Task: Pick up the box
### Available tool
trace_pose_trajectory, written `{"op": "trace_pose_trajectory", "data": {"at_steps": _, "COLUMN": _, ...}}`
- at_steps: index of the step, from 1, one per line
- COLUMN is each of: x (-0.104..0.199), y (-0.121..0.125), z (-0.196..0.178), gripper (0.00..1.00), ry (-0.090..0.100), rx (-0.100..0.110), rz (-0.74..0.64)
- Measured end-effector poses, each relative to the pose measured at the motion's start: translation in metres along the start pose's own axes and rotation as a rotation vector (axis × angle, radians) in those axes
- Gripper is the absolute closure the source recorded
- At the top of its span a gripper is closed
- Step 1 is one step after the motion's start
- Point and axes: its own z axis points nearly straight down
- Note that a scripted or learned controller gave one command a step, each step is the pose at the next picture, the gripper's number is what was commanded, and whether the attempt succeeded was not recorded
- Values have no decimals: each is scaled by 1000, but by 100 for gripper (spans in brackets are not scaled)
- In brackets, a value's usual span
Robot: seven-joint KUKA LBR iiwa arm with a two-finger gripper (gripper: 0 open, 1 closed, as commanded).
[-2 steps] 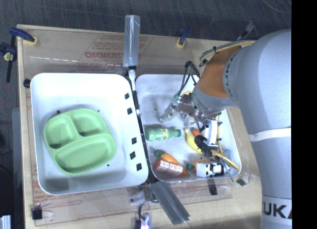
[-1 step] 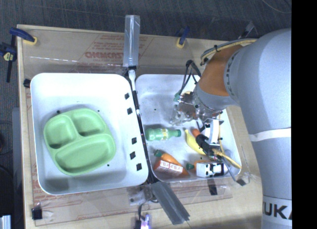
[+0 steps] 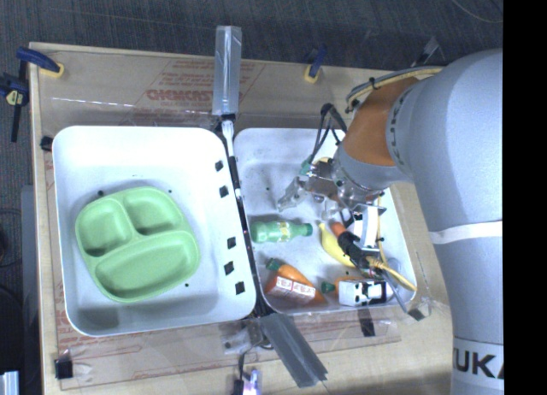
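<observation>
Box tucked in a corner, arm parked over the middle of the right bin

Quick rundown of the rig. Two white bins side by side on the surface point(image 3: 128, 85), with blue clamps point(image 3: 39, 62) along the far edge. Left bin point(image 3: 128, 150): just a green divided plate point(image 3: 137, 244) lying flat, a bit toward the near side.

Right bin point(image 3: 256, 150), way busier. Small white box point(image 3: 361, 292) with dark print, sitting in the near right corner, close to the front wall. Just left of it, an orange item with a white label and green end point(image 3: 292, 286), lying at a slant. Farther back, a green bottle point(image 3: 280, 231) on its side, pointing across the bin, next to the divider. Between bottle and box, a yellow banana point(image 3: 335, 246), partly hidden under the wrist hardware.

Grey arm point(image 3: 444, 128) reaching in from the right, orange band point(image 3: 372, 132) plainly visible, wrist hanging over the middle of the right bin, roughly above the banana. Jaws: honestly can't tell whether wide or narrow, too much cabling and metal in the way from this angle. Nothing visibly held. Box apart from the wrist, nearer the camera, resting on the bin floor.
</observation>
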Motion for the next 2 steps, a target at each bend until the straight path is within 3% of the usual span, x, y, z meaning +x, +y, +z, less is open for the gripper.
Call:
{"op": "trace_pose_trajectory", "data": {"at_steps": 1, "x": 3, "y": 49, "z": 6, "gripper": 0, "ry": 2, "rx": -6, "rz": 347}}
{"op": "trace_pose_trajectory", "data": {"at_steps": 2, "x": 6, "y": 48, "z": 0, "gripper": 100, "ry": 1, "rx": 4, "rz": 333}}
